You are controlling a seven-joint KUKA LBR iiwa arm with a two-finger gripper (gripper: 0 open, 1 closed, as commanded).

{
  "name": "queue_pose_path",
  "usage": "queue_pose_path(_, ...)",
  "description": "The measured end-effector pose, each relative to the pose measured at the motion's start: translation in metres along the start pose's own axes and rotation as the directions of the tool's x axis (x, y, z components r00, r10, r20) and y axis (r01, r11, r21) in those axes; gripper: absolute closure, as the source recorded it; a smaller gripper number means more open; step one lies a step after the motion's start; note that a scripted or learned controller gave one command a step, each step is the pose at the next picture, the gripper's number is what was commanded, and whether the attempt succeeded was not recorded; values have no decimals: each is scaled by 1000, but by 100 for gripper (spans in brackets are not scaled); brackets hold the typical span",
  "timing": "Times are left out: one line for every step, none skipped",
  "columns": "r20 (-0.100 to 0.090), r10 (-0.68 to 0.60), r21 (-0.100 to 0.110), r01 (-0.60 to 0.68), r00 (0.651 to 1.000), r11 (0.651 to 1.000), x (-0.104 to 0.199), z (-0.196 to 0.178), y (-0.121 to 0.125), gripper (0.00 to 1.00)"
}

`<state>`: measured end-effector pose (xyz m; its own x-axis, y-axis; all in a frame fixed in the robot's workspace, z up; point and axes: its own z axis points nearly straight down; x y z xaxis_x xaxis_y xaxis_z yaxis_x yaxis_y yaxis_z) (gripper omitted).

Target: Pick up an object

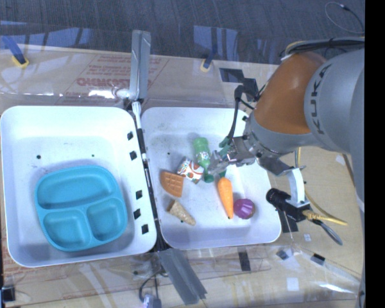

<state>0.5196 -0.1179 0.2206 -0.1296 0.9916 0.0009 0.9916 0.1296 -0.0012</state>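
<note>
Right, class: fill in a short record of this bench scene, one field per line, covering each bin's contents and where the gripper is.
left bin: blue divided tray
right bin: green bottle, carrot, purple ball, waffle piece, cone, small printed pack
gripper: low in right bin, at the bottle
held object: none visibly between fingers

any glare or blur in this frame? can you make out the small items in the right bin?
Camera view: soft overall, slight blur; mild glare on the clear sheet behind the bins; right bin evenly lit. Carrot, purple ball and green bottle readable; gripper a dark muddle.
</note>
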Motion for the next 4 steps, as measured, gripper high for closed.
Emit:
queue_pose_path(0, 0, 0, 0, 1000, 1000, 0, 0, 0, 0)
queue_pose_path(5, 131, -17, -130, 991, 991, -73, 106, 19, 0)
queue_pose_path(0, 100, 1, -100, 995, 995, -75, 129, -22, 0)
queue_pose_path(-1, 94, 2, -94, 996, 996, -75, 119, -22, 100)
